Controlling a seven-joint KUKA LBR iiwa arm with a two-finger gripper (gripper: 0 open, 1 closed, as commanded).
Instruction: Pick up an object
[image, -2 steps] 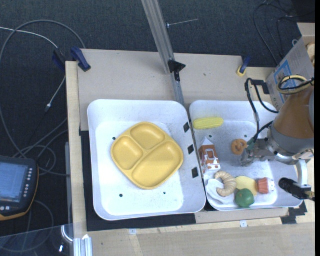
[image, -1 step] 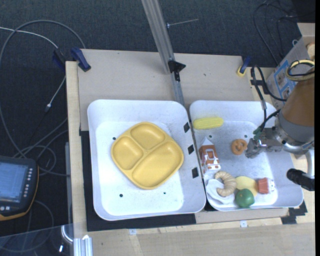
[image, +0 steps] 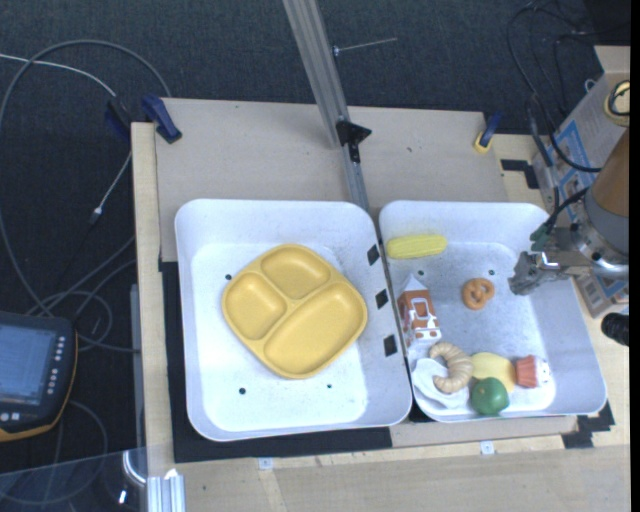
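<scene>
Two shallow white bins are seen side by side on the desk (image: 250, 150). In the left bin (image: 200, 230), a yellow divided plate (image: 294, 310) is laid flat near the middle, with its three compartments facing up.

The right bin (image: 575, 350) carries the loose objects. A yellow corn cob (image: 416, 246) is laid near the bin's far left corner. A small pretzel (image: 478, 293) is placed close to the bin's middle, apart from the rest. A red and white carton (image: 418, 313) is set along the bin's left edge. Toward the near edge, a white dish (image: 428, 382) is seen with a croissant-like pastry (image: 452, 365) on it, and a yellow fruit (image: 488, 366), a green fruit (image: 489, 397) and a small red and white item (image: 529, 372) are clustered just beside it, touching or nearly so.

The gripper (image: 526, 275) is positioned over the right edge of the right bin, right of the pretzel and apart from it. Nothing is seen between the jaws; whether they are released or clenched cannot be told. The grey arm (image: 610, 215) is entered from the desk's right edge.
</scene>
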